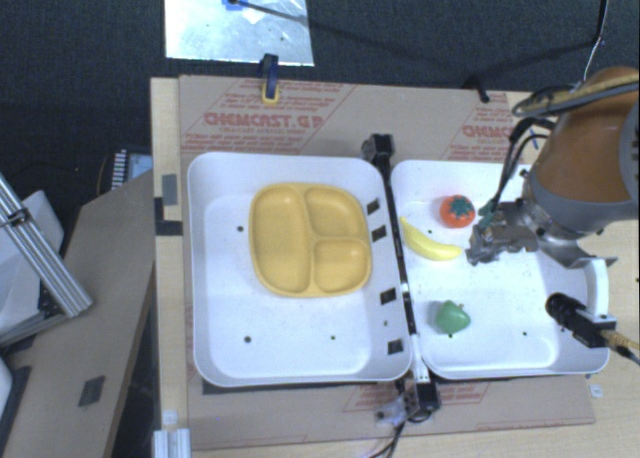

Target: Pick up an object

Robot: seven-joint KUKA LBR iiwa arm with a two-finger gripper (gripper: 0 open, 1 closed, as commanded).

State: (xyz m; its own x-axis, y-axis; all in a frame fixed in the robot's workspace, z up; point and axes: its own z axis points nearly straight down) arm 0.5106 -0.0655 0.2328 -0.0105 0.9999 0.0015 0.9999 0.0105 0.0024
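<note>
Gripper [484, 244] hangs in the right bin [500, 361], just right of the banana [430, 243]; whether it is clenched, I cannot tell. Tomato [457, 210] lies near the upper edge, green fruit [451, 317] lower. Left bin [225, 276] holds a yellow divided plate [308, 239]. Cardboard [300, 106] reads "CHEMCAST".

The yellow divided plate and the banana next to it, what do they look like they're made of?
Yellow divided plate: likely molded plastic, matte to lightly satin; its color is uniform and the compartment ridges are smoothly rounded.
Banana: probably a plastic toy, smooth and even yellow with no spots or stem detail visible. It is too small in the view to be sure.
</note>
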